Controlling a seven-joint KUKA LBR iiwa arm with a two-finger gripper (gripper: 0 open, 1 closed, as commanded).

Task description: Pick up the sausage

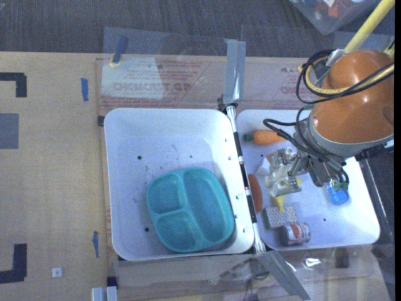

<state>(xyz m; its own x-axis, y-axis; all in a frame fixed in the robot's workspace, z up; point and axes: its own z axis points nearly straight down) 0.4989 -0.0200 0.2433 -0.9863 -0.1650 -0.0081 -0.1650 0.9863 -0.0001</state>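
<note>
Sausage [255,193] lies in the right bin [363,227], one reddish-brown link stretched lengthwise along that bin's left wall, about halfway between its far and near edges and just beside the seam where the two bins meet. Nothing grips it.

Two white bins sit side by side on the wooden surface [50,187]. The left bin [125,137] holds one teal divided tray [188,209] with three compartments, resting toward the bin's near edge and slightly turned.

The right bin carries several small things. One orange carrot [268,137] lies near its far left corner, pointing across the bin. One blue item [338,195] sits toward the right side. One grey speckled block [279,216] lies near the near edge, and one small can [294,232] with a red band lies on its side just beside that block, closer to the near edge. A small yellow piece [279,201] shows just past the block, under the hand.

The single arm [351,99], its orange band large in view, reaches in over the right bin. Its hand [285,174] hangs above the middle of that bin, to the right of the sausage and apart from it. Whether the hand is wide or narrow cannot be told, since the metal parts blur together against the white floor.

Two black corner marks [15,83] sit at the surface's left edge, and several strips of blue tape [84,89] dot it.
</note>
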